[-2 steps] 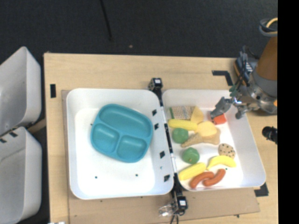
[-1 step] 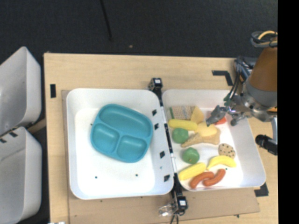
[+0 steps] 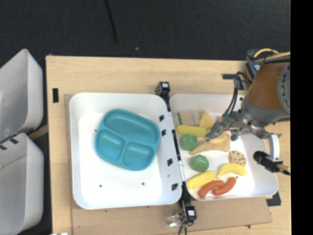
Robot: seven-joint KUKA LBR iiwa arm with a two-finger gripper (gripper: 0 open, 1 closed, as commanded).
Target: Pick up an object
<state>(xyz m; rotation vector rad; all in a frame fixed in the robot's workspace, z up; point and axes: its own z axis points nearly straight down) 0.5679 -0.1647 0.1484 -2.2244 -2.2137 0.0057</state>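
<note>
The right bin holds several toy foods: a yellow wedge, a long yellow piece, a green ball, a beige slice, a green pepper, a cookie, a banana, a corn cob and a red sausage. My gripper reaches in from the right, low over the bin's middle. Its tip sits between the yellow wedge and the beige slice, very close to both. Nothing shows as lifted.
A teal divided plate lies in the left bin. A tan and green sandwich piece rests at the right bin's far left. The arm's orange band hangs over the right bin's far right corner. Black clips line the divider.
</note>
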